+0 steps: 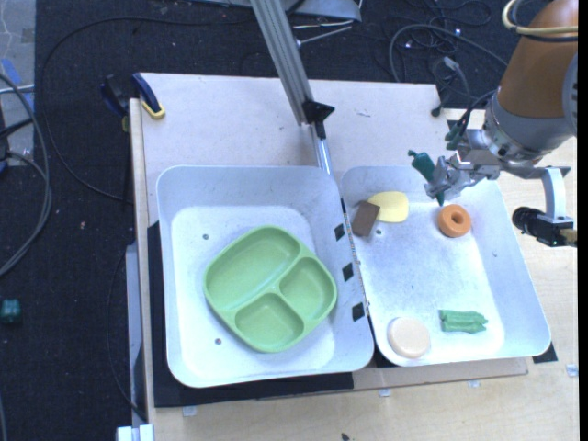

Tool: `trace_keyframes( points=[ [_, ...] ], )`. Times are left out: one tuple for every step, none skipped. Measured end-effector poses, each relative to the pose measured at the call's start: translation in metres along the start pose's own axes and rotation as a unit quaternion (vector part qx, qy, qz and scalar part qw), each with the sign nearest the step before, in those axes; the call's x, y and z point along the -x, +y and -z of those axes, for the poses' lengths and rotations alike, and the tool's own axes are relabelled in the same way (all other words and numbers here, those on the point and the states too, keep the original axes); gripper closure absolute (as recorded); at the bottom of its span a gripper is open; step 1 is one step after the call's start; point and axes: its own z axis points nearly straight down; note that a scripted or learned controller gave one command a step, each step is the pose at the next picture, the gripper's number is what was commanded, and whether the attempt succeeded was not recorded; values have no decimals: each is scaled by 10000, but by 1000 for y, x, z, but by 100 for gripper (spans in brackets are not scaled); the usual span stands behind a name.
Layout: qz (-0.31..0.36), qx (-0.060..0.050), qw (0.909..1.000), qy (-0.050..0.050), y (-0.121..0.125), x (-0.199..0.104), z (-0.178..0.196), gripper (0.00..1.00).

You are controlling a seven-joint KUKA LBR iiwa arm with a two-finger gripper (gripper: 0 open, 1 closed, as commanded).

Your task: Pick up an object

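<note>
Orange ring beside the gripper

Orange ring [454, 220] lies in the right bin [514, 274], just near-right of the gripper [435, 189], whose state I cannot tell. Left sit a yellow piece [391, 206] and brown block [365, 218]; nearer, a green toy [461, 321] and cream disc [408, 336].

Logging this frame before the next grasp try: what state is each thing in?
Green divided plate: flat in left bin, compartments bare.
Orange ring: lying flat, right bin, just below the end effector.
Yellow piece: touching brown block.
Green toy: lying flat.
Cream disc: flat, near front edge.
</note>
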Motion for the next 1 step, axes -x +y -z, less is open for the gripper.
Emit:
trace_keyframes(
  points=[
    [11,-38,10000,8,-17,-53,-13,100]
  ],
)
